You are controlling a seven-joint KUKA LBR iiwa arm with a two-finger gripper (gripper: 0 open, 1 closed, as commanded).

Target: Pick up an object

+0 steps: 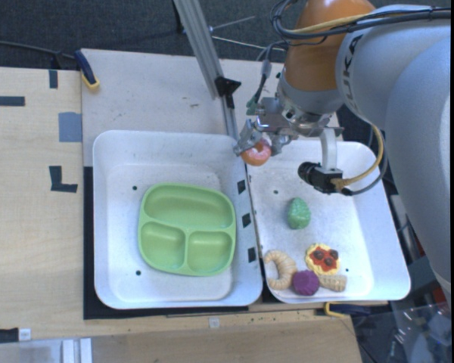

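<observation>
My gripper hangs over the far left corner of the right bin, close to the divide between the bins. A small orange-pink round object sits between its fingers, so the gripper is shut on it. Lower in the right bin lie a green lumpy piece, a tan curved pastry, a purple ball and a yellow pizza slice with red spots.
The left bin holds a green divided tray. A slanted metal pole rises behind the bins. The grey arm with its orange band fills the upper right. A black cable connector hangs over the right bin.
</observation>
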